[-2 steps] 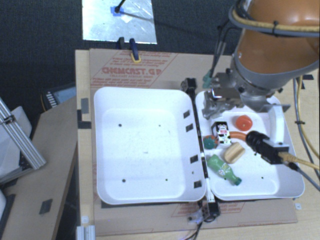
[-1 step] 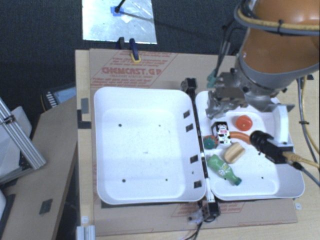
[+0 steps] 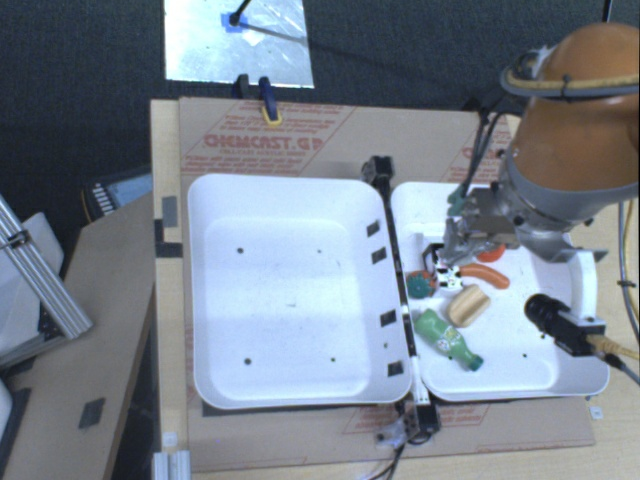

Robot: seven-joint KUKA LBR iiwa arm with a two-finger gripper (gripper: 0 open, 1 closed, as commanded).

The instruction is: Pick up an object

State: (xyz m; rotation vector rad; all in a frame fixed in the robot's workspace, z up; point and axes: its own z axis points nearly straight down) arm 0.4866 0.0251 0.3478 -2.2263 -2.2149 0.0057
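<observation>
My gripper [image 3: 452, 266] hangs low over the right bin [image 3: 500, 373], near its left middle. Just below and around its tip lie several small things: an orange-red sausage shape [image 3: 486, 275], a tan bread-like piece [image 3: 468, 306], a small teal and orange thing [image 3: 419, 284] by the bin's left wall, and a green bottle [image 3: 447, 338] lying on its side toward the front. The fingertips are too small and cluttered to read. Nothing shows clearly between them.
The left bin [image 3: 290, 288] lies beside the right one, with a black-clipped divider [image 3: 392, 268] between them. Both bins rest on a cardboard sheet [image 3: 300, 133]. A shiny metal plate [image 3: 238, 28] lies at the back.
</observation>
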